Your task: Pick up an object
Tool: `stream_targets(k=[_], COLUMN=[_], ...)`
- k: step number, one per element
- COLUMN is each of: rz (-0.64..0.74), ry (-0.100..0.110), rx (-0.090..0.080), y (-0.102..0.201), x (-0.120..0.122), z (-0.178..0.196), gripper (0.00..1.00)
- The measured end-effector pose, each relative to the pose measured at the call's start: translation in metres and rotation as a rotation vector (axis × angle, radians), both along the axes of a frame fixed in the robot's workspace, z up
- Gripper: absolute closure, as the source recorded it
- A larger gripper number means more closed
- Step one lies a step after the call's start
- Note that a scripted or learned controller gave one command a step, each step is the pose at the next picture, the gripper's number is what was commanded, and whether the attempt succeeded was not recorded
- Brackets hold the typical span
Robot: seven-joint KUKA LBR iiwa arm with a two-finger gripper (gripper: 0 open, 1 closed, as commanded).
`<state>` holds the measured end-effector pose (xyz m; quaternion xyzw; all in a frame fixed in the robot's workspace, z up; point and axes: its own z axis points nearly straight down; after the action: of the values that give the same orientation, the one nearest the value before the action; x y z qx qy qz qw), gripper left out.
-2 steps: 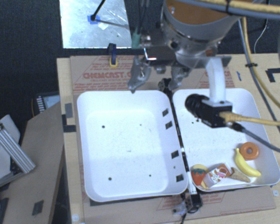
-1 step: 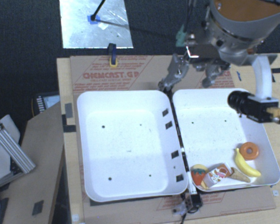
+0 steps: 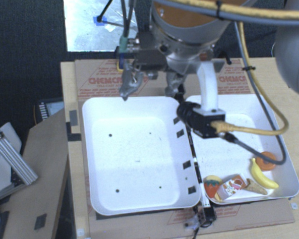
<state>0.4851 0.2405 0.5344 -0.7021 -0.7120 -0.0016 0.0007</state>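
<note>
Toys cluster in the lower right corner of the right bin (image 3: 290,179); the banana (image 3: 264,175) looks light, stiff and slick, best pinched across its narrow middle. The gripper (image 3: 151,86) hangs at upper centre, fingers apart, holding nothing.

left bin (image 3: 136,157): smooth white moulded plastic, slight sheen, a few dark specks. right bin (image 3: 289,178): same plastic. both sit on brown corrugated-looking cardboard (image 3: 99,79) with red print, matt. tabletop (image 3: 50,153): pale wood or fibreboard look, matt. tool (image 3: 130,87): bare grey metal, dull. arm shell (image 3: 203,7): glossy orange band over smooth grey. yellow cable (image 3: 251,130): braided sleeve. banana (image 3: 263,174), orange fruit (image 3: 265,160), tomato-like piece (image 3: 212,186): shiny plastic toys. small pack (image 3: 232,185): printed, glossy. aluminium extrusion (image 3: 10,155) at left edge, brushed. floor patch (image 3: 95,21) upper left: grey, speckled, reflective.
</note>
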Motion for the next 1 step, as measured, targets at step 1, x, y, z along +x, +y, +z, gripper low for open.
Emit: stream_targets(k=[1], rz=[-0.010], ry=[-0.003], rx=[0.000], y=[-0.0057], x=[0.0015], z=[0.0120], gripper=[1.00])
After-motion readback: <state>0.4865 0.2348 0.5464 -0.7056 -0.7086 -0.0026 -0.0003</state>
